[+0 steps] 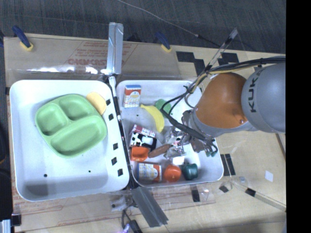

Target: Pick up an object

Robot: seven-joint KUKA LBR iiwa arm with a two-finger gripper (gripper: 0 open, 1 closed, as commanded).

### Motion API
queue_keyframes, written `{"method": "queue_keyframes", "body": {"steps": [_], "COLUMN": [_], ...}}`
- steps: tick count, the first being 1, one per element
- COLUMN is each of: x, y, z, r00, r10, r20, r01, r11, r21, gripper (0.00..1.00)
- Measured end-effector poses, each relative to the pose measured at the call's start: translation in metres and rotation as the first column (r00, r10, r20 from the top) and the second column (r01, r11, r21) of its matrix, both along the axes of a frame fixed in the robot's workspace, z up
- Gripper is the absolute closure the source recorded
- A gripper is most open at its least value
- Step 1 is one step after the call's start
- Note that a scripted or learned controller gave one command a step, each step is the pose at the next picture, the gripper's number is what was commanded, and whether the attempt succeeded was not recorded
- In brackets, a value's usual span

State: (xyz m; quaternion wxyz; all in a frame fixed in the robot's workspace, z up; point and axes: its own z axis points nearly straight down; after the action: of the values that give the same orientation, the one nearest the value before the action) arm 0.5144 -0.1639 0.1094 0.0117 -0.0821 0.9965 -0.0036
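Brown elongated object (159, 150) | lies in right-hand white bin (214, 171), just below black-and-white patterned carton (142, 139) | long axis runs left-right, slightly tilted | gripper (176, 147) at its right end, touching or just above | claw spread: cannot tell, wrist and cables obscure it

- My tool (176, 147) sits low in the right bin (214, 171), crowded on nearly every side.
- Just beyond it: a black-and-white carton (142, 137), an orange piece (139, 153) and a bottle (149, 172).
- Close beside it lie a red ball (172, 174) and a teal object (190, 170).
- A yellow item (154, 116) blocks the other flank.
- Far across the divider, open white floor lies around the green tray (71, 124) in the left bin (29, 178).
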Motion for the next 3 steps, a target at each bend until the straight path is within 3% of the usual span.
{"method": "queue_keyframes", "body": {"steps": [1, 2, 3], "x": [0.040, 0.072, 0.072], "y": [0.057, -0.041, -0.040], "z": [0.119, 0.009, 0.008], "r00": [0.988, 0.998, 0.998], "r10": [-0.157, 0.065, 0.066], "r20": [-0.013, 0.001, 0.001], "r01": [0.157, -0.065, -0.066], "r11": [0.988, 0.998, 0.998], "r21": [0.006, -0.003, -0.002], "gripper": [1.00, 1.00, 0.00]}}
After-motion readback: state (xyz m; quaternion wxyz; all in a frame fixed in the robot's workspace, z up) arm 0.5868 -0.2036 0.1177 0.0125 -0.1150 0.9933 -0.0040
